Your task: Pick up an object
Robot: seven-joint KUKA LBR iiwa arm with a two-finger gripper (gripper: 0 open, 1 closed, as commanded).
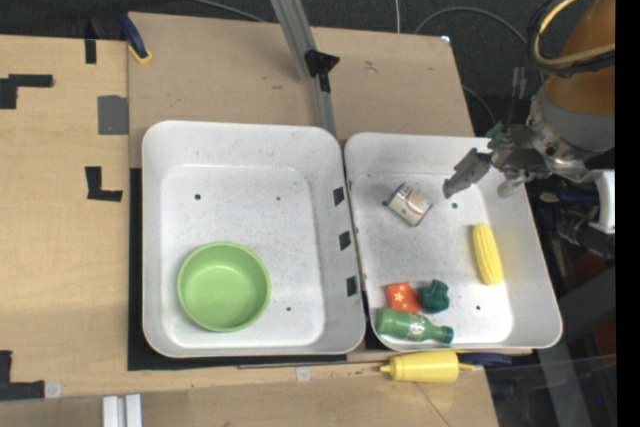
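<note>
The hand (478, 167) hangs over the right bin (520, 315), near that bin's far right corner, its dark fingers reaching in from the right side of the counter (230, 75). Nothing sits between the fingers, and whether they are apart or together I cannot tell from this slanted view. The nearest object is a small silver can (408, 203) with a red and white label, lying tilted on its side in the far half of the right bin, just to the left of and slightly nearer than the hand, apart from it. A yellow corn cob (487, 253) lies along the bin's right wall, nearer the front than the hand and well clear of it. By the front edge of the same bin are 3 things close together: a small orange piece (401, 296), a dark teal piece (435, 295) beside it, and a green bottle (411, 325) lying on its side just in front of them. A yellow bottle (423, 367) lies on the counter just outside the bin's front rim. The left bin (250, 155) holds a green bowl (224, 286) upright in its front left corner, well apart from the hand.
</note>
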